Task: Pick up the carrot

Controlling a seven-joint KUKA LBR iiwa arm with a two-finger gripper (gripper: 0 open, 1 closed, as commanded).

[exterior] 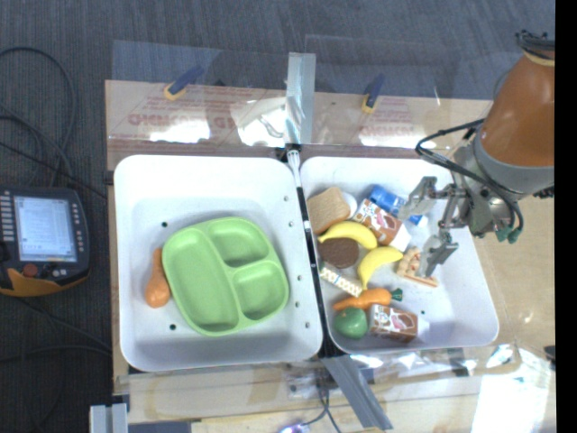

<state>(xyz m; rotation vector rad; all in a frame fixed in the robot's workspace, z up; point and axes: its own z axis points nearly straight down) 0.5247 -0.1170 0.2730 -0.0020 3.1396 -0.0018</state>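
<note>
Approach step: my gripper [431, 225] hangs spread and empty (right bin); next I must drop toward the carrot [365, 299] at seven o'clock

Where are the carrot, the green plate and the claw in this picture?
carrot [158, 282]: camera view, middle of its orange body, left of the plate.
green plate [225, 275]: camera view, centre ridge between compartments.
claw [434, 221]: camera view, midway between its fingertips.
</note>
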